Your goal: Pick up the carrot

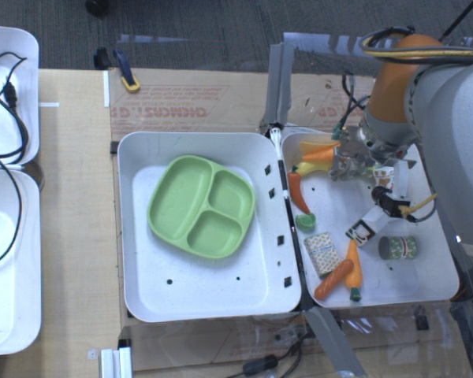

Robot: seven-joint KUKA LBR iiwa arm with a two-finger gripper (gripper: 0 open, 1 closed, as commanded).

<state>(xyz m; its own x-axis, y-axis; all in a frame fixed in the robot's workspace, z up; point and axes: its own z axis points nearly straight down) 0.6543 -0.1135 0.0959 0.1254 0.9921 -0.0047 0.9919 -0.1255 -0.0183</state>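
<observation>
Grey arm casing (457, 124) fills the right edge of the frame, nearest the camera, its orange band (398, 85) above the wrist; the gripper (348, 162) sits low in the upper part of the right bin (441, 286), and whether it is spread or pressed together cannot be told. Just left of it lie a yellow-orange piece (319, 154) and a reddish pepper-like piece (299, 192); below them a small green item (305, 221), a patterned packet (323, 251) and a dark can (398, 248). Two carrot shapes sit at the bin's lower edge: the carrot (353, 264) and a redder second carrot (333, 279), touching. Well left, a green divided plate (202, 206) rests in the left bin (142, 282).

Risk, as a judgement: the gripper is well apart from the carrots and beside look-alike orange pieces, so it may close on the wrong item; the touching pair may also slip or come up together.
</observation>
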